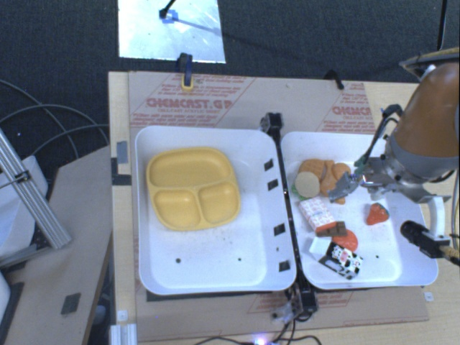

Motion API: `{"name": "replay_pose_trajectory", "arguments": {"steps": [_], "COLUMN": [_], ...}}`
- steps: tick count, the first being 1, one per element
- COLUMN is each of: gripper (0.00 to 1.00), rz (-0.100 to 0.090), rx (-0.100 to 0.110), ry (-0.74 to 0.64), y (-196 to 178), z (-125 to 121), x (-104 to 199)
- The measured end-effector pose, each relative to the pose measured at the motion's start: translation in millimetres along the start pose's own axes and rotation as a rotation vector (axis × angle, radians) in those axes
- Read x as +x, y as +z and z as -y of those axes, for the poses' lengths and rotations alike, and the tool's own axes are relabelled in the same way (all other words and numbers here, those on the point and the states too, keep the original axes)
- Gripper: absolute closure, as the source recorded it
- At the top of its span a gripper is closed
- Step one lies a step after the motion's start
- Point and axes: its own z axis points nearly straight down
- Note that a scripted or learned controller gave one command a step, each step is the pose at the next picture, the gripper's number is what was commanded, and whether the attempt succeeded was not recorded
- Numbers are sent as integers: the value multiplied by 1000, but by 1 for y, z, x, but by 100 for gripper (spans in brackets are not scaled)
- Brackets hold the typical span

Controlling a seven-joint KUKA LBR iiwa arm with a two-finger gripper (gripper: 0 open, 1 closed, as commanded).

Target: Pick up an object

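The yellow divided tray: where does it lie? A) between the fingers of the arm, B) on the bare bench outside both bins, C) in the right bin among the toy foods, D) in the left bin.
D: the yellow divided tray lies flat on the floor of the left bin, apart from the toy foods.

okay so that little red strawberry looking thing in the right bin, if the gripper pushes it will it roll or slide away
The red strawberry-shaped piece looks rounded and tapered, so it would probably wobble or roll rather than slide straight. It appears small and likely light, so a nudge could skid it. It lies apart from the other items on the smooth right bin floor.
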Motion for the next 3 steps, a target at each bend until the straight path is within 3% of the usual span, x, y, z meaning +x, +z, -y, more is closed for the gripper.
{"name": "replay_pose_trajectory", "arguments": {"steps": [1, 2, 3], "gripper": [0, 0, 0], "rz": [4, 0, 1], "rx": [7, 4, -5], "ry": [11, 3, -3], "y": [66, 134, 130], "z": [24, 6, -44], "x": [-96, -110, -103]}}
